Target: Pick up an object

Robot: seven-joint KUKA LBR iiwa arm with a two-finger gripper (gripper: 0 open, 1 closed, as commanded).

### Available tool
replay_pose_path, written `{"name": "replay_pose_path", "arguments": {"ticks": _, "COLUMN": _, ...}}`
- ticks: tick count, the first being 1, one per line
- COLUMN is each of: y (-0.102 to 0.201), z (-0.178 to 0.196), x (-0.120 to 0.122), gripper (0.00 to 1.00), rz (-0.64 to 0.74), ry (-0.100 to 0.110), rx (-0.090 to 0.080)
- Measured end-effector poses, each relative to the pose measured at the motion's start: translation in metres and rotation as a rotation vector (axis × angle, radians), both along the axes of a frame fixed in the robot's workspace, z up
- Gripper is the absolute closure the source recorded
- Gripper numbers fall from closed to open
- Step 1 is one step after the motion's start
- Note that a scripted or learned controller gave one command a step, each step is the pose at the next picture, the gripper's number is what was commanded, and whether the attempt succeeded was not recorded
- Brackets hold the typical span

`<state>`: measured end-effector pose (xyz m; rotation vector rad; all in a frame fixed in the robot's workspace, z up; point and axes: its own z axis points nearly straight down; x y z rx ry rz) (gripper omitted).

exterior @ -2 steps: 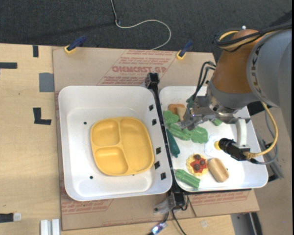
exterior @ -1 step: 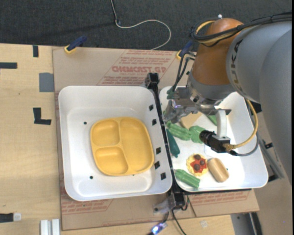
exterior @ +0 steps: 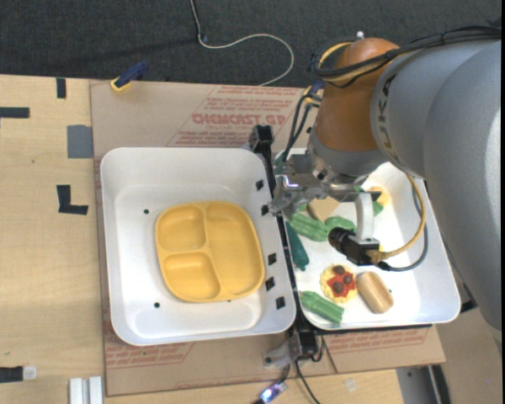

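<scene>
The arm's jaws (exterior: 307, 199) hung low over the near-left corner of the right bin (exterior: 429, 305), but the wrist and its cabling hid them, so whether they were open, closed or touching anything could not be told. Directly beneath lay a cluster of toy foods: a dark green handled piece (exterior: 296, 247), a lighter green leafy piece (exterior: 318, 227), and a tan piece (exterior: 320, 209) partly covered. Further toward the front sat a small pizza (exterior: 340, 282), a bread roll (exterior: 374, 293) and a green pod (exterior: 322, 307). The left bin (exterior: 126, 179) held a yellow divided plate (exterior: 209, 251).
</scene>
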<state>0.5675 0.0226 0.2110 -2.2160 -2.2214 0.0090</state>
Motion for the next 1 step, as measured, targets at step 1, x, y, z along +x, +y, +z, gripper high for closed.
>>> {"name": "replay_pose_path", "arguments": {"ticks": 1, "y": -0.0008, "z": 0.0215, "x": -0.0005, "gripper": 1.0, "rz": -0.001, "ry": -0.004, "rx": 0.001}}
